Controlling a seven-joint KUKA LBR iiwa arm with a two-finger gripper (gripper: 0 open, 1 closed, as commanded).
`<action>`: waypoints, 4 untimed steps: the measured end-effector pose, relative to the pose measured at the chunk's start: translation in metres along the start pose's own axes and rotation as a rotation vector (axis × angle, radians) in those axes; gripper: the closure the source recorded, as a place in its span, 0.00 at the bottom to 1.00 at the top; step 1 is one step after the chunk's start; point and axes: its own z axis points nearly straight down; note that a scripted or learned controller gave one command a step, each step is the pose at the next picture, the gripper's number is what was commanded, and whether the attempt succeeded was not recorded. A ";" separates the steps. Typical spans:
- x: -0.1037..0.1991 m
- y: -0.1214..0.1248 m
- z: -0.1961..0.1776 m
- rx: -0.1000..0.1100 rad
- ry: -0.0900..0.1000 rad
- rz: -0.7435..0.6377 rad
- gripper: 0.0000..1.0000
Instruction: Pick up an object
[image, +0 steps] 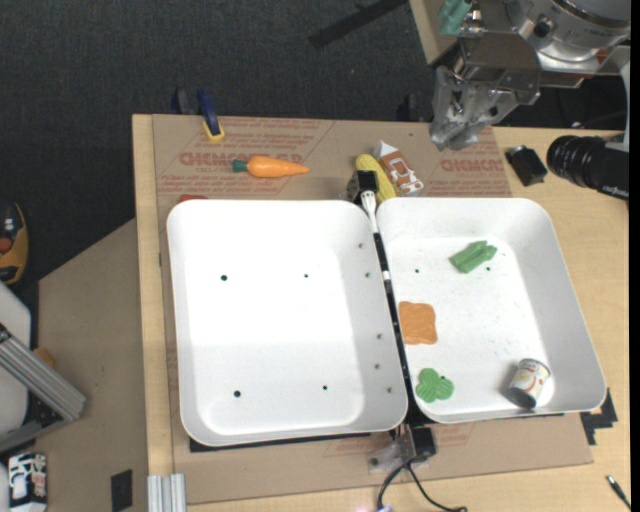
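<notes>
My gripper (457, 133) hangs above the far edge of the right bin (560, 260), well clear of the things in it, with nothing between its fingers. In that bin lie a green ridged piece (472, 256) towards the back, an orange flat square (418, 323) by the left wall, a green broccoli-like piece (434, 386) at the front left, and a small can (527, 382) on its side at the front right.
The left bin (200, 300) sits next to the right one. Behind the bins on the cardboard lie a toy carrot (270, 168), a blue-and-yellow clip (211, 118), a yellow banana-like item (371, 172) and a brown-white packet (401, 173).
</notes>
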 end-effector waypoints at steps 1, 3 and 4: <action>0.000 0.000 0.000 0.001 0.000 0.000 0.00; 0.001 0.001 -0.010 -0.002 0.000 -0.001 0.00; 0.001 0.001 -0.021 -0.007 0.000 -0.002 1.00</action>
